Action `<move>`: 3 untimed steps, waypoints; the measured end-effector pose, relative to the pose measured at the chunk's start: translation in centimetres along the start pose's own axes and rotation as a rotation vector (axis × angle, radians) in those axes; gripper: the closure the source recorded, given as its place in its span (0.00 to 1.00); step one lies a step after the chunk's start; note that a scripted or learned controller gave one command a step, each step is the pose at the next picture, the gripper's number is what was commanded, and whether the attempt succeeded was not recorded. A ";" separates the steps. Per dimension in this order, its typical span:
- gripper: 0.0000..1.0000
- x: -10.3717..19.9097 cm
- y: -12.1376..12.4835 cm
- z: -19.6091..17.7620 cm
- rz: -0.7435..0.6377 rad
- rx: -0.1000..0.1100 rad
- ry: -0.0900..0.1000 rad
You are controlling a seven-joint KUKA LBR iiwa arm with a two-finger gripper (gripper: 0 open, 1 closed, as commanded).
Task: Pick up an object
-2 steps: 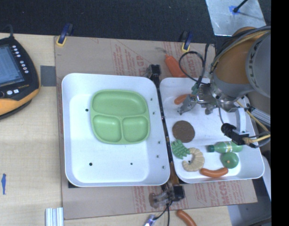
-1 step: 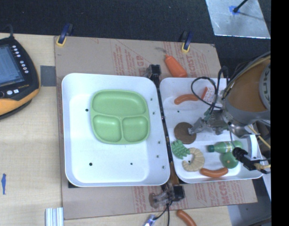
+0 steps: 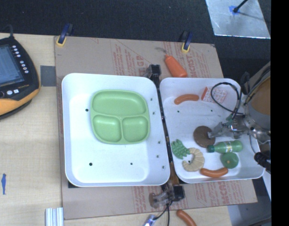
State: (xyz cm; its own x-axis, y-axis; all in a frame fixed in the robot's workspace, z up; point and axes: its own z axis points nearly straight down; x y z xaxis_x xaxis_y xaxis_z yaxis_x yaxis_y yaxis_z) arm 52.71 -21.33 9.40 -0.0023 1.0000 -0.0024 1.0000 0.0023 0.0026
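Observation:
My gripper point(image 3: 219, 131) reaches in from the right, low over the right bin point(image 3: 169, 126), and sits just right of a brown disc point(image 3: 201, 135). Just below it lies a green bottle point(image 3: 224, 147) on its side, with a round green piece point(image 3: 230, 160) below that. Other items in this bin are an orange sausage point(image 3: 186, 98) near the top, a white and red packet point(image 3: 216, 94), a green leafy piece point(image 3: 179, 149), a tan ring-shaped slice point(image 3: 195, 158) and another orange sausage point(image 3: 213, 172) at the front. A black cable point(image 3: 228, 95) loops above the gripper.
The left bin point(image 3: 74, 140) holds a green divided plate point(image 3: 120, 116). An orange carrot point(image 3: 175, 66) lies on the cardboard behind the bins, and another orange piece point(image 3: 187, 217) lies in front. A teach pendant point(image 3: 10, 76) rests at far left.

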 end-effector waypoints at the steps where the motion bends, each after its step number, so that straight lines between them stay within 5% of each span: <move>1: 0.00 3.8 5.5 0.0 -0.004 0.001 0.001; 2: 0.00 0.3 12.9 -2.3 -0.002 0.005 0.003; 3: 1.00 0.3 13.0 -3.4 -0.008 0.008 0.002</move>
State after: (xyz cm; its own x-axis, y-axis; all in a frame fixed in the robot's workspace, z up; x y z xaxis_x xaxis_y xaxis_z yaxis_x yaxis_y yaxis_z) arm 65.67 -20.94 12.79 -0.0098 1.0000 -0.0001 0.9999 0.0098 -0.0050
